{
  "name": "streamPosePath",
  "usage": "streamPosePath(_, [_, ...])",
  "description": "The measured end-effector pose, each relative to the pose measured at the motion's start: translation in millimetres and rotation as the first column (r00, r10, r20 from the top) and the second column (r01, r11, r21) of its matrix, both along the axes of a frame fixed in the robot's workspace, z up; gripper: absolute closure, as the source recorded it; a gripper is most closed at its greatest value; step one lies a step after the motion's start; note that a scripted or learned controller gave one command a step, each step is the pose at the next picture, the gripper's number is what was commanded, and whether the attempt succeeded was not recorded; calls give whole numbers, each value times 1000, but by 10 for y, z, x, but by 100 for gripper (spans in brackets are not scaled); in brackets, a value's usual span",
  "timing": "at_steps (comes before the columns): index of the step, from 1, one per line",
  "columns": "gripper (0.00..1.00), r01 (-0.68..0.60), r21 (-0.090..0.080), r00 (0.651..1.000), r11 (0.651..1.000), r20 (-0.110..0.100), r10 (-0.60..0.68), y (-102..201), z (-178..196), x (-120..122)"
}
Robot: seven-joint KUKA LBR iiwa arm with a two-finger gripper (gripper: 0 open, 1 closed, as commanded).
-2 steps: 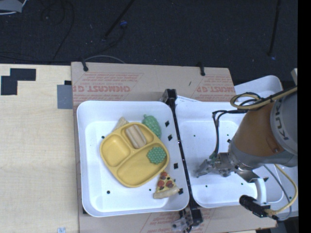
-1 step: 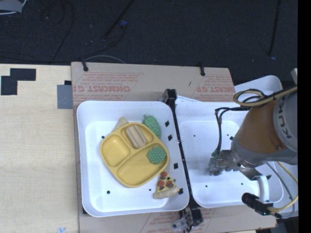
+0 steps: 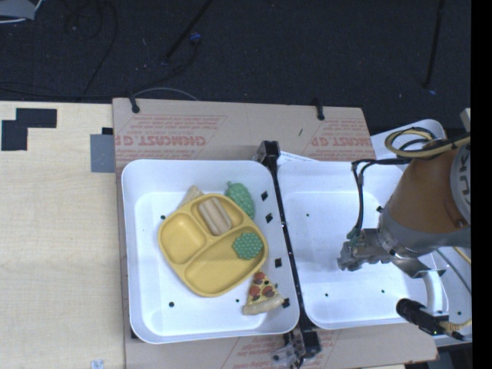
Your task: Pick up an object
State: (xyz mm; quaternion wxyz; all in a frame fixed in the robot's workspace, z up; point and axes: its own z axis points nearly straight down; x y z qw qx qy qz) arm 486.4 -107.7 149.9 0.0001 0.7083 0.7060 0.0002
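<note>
Down over the right-hand shallow white plastic bin (image 3: 323, 206), grey arm with its orange band (image 3: 423, 194) reaching in from the right, small dark jaws of the gripper (image 3: 352, 257) low above bare white floor, just right of the black divider (image 3: 280, 221) between the bins. Jaw spread impossible to tell from here: dark tangle of metal, nothing visible between the fingers. All the pickable goods across that divider, in the left-hand shallow white plastic bin (image 3: 142, 283): yellow compartmented plastic food tray (image 3: 201, 256) lying flat, tan hot-dog-shaped toy (image 3: 215, 215) in the tray section nearest the far wall, round green textured toy (image 3: 247, 245) in the section nearest the divider. Green leafy toy vegetable (image 3: 241, 198) just off the tray's far edge, touching it or nearly so. Toy pizza slice with red dots (image 3: 262, 295) on the bin floor between tray and divider, toward the near wall. Pale wooden worktop (image 3: 54, 244) left of the bins, brown cardboard sheet (image 3: 231, 129) beneath them.
</note>
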Motion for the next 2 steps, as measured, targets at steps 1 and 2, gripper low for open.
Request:
streamPosePath(1, [100,-5,0,1000,1000,1,5,64,452,46])
streamPosePath(2, [100,-4,0,1000,1000,-1,4,57,671,51])
